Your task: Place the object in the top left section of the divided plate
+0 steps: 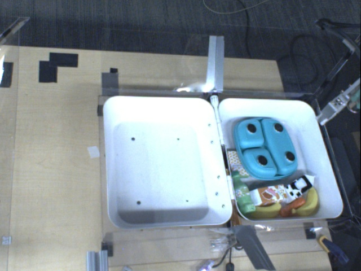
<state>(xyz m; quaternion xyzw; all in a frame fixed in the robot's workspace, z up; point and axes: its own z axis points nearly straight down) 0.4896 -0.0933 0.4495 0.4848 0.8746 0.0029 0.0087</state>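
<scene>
I see two white bins side by side on the bench [51, 151]: the left bin [158, 160] and the right bin [324, 151]. Black tape patches [56, 66] sit near the bench's far left corner. A thin cable [248, 4] loops on the dark floor [113, 1] beyond the far edge.
</scene>
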